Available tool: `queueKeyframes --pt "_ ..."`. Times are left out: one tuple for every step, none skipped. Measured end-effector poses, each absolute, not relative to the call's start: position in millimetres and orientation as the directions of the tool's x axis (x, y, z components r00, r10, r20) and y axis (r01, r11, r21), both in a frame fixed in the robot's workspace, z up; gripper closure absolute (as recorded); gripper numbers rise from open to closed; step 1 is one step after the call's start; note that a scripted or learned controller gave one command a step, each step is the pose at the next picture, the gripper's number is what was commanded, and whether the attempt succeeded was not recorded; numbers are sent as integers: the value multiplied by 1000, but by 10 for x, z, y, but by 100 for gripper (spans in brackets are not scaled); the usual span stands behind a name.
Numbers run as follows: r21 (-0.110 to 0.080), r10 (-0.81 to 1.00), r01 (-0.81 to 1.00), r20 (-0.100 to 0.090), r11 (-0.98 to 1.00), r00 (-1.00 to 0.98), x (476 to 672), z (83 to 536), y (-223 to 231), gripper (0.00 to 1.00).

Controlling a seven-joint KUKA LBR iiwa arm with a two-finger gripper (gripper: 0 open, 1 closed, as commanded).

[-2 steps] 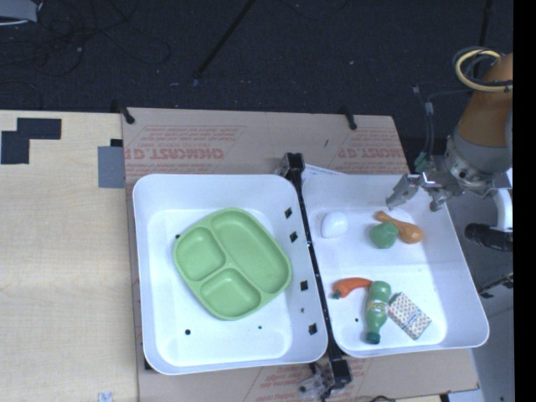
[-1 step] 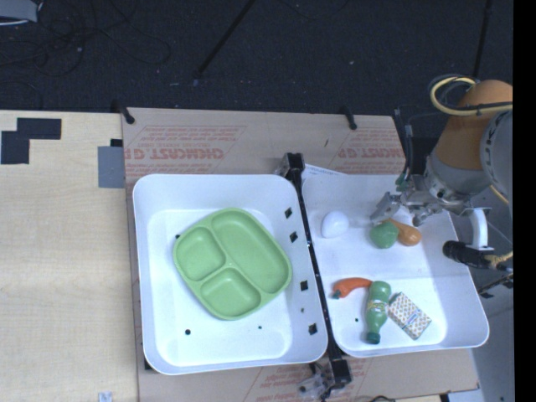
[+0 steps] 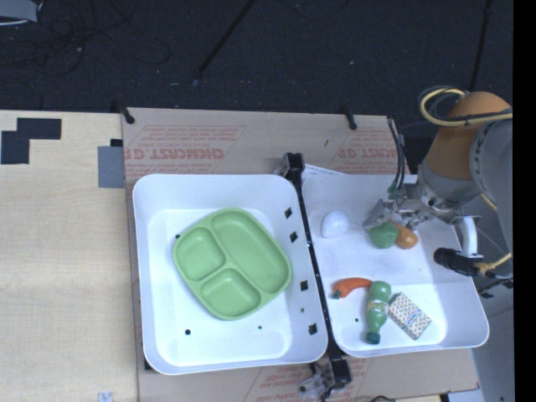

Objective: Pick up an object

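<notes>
End effector [image 3: 394, 216], grip state unclear, sits just above green object [image 3: 383, 236].

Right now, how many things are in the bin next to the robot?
6: a white ball near the divider, a green ball and an orange one under the gripper, a carrot, bottle and box in front. The arm may hide more.
</notes>
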State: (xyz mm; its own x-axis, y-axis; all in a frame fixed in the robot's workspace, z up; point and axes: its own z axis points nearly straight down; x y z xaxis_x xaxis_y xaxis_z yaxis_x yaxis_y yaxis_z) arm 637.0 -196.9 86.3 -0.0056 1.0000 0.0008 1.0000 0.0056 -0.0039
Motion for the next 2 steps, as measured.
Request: queueKeyframes --pt "-4 1000 1000 0 7 -7 6372 976 -1971 100" --pt "1 1000 1000 0 0 0 6365 1483 -2065 100"
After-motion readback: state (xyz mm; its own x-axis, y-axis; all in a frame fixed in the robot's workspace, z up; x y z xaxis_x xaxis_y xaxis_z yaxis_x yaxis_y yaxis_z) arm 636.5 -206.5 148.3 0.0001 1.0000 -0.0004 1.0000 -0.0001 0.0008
